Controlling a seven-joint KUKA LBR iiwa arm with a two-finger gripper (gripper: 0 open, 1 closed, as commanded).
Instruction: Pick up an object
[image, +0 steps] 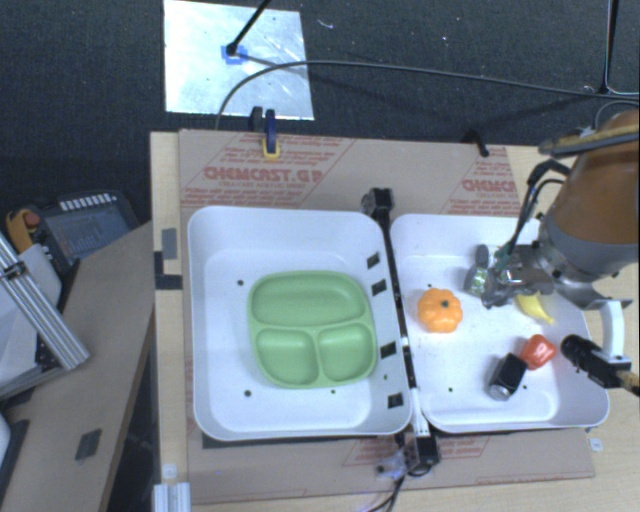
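Your claw (490, 280) sits low in the right bin (440, 400), up near its back half, and you can't tell from this angle whether it's released or clenched: the metal parts blur together there. Just to its left, the orange pumpkin-shaped toy (440, 309) rests on the bin floor, close to the claw but apart from it. Right beside the claw on the other side, a yellow piece (535, 306) pokes out from under the arm's wrist, partly hidden. Nearer the front edge you've got a red object (538, 350) and, touching or almost touching it, a small black object (506, 376). Over in the left bin (215, 400), a green divided tray (308, 328) lies flat in the middle with three compartments. Both bins sit side by side on the surface (170, 330).
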